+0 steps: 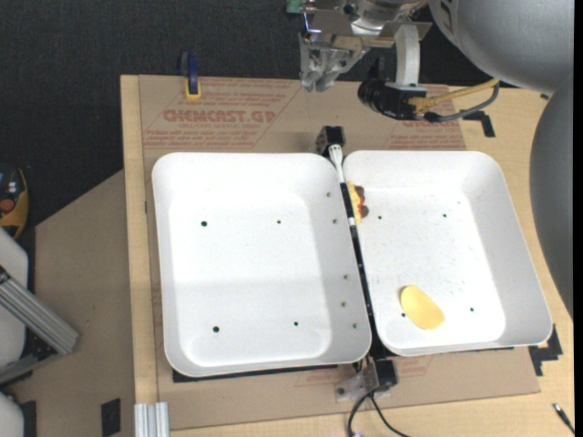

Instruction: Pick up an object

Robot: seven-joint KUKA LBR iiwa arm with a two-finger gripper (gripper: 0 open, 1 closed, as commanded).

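Observation:
A flat yellow object (422, 307) lies in the right bin (492, 208), near its front edge. A small orange and brown object (358, 200) rests against that bin's left wall, toward the back. The left bin (182, 244) stands beside it. My gripper (319, 69) hangs high at the top of the camera view, over the cardboard behind the bins and near the seam between them. It is well away from both objects, and nothing shows under it.
Both bins sit on a cardboard sheet (237, 116). A blue and yellow clamp (190, 74) stands at the back left. A black clip (330, 139) holds the bins' seam at the back. Cables (428, 103) hang beside the wrist. An aluminium rail (36, 317) lies at the left.

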